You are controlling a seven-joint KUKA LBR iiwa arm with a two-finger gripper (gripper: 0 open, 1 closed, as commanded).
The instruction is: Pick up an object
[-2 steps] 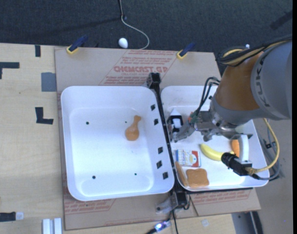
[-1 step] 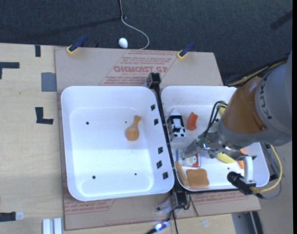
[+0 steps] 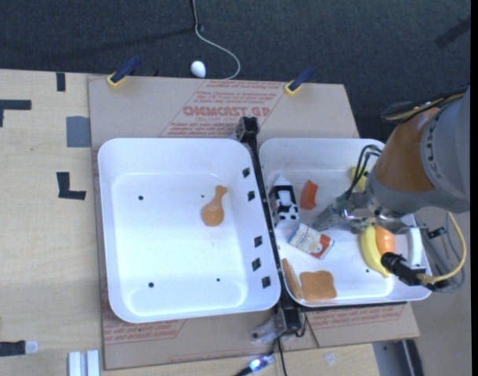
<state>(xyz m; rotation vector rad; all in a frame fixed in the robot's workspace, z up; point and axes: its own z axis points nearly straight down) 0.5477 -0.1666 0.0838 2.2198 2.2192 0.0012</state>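
Observation:
My gripper [image 3: 331, 216] hangs low in the right bin [image 3: 317, 149], reaching in from the right below the grey arm with its orange band [image 3: 402, 163]. Its tip is just above and right of a white and red packet [image 3: 310, 241]. An orange-red piece [image 3: 309, 194] lies up and left of the tip, and a black and white toy [image 3: 284, 200] sits by the bin's left wall. A yellow banana [image 3: 371, 249] and a small orange item [image 3: 385, 241] lie under the wrist. A slice of toast [image 3: 317, 286] and a brown piece [image 3: 290, 279] rest by the front wall.
The left bin [image 3: 117, 159] holds one orange drumstick-shaped toy [image 3: 215, 207] near its middle. A black divider [image 3: 257, 202] runs between the two bins. Cables loop off the wrist at the right bin's right edge [image 3: 447, 261].

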